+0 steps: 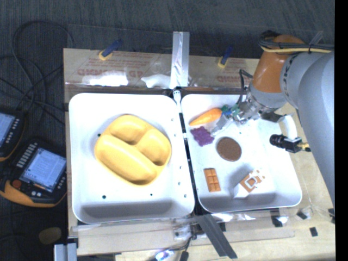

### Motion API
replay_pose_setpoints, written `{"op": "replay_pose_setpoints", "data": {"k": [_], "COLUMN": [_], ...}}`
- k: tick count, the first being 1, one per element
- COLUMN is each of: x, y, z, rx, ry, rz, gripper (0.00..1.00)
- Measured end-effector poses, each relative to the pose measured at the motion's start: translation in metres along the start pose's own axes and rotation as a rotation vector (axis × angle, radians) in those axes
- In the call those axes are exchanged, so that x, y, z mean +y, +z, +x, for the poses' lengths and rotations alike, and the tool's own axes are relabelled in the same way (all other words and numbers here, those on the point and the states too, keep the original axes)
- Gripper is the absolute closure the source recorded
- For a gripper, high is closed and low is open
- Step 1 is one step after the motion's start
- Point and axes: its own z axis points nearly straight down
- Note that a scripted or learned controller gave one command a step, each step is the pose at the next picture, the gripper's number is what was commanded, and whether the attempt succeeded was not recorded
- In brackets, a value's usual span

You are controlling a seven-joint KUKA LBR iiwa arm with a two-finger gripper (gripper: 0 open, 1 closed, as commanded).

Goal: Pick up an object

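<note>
In the right bin (283, 192), an orange carrot (205, 116) lies at the back left. A purple piece (202, 136) sits just in front of it. Further forward are a round brown disc (229, 148), an orange bar (212, 179) and a small white-and-orange box (251, 181). My gripper (227, 118) is low in the back of the right bin, at the carrot's right end and just behind the brown disc. Whether it touches the carrot is unclear. A large yellow bun-shaped object (133, 147) fills the middle of the left bin (87, 194).
The arm reaches in over the right bin's back right corner. A ridge (185, 145) divides the two bins. Crumpled clear plastic (130, 78) lies behind the bins. A handheld controller (32, 170) rests on the floor at left.
</note>
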Motion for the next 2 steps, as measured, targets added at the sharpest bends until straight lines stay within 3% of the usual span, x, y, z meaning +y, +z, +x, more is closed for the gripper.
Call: {"op": "replay_pose_setpoints", "data": {"k": [1,2], "x": [-0.050,-0.090], "y": [-0.001,-0.001], "z": [0.003,0.042], "rx": [-0.013,-0.019], "ry": [-0.061,-0.167], "rz": [-0.032,-0.036], "gripper": [0.00,0.00]}}
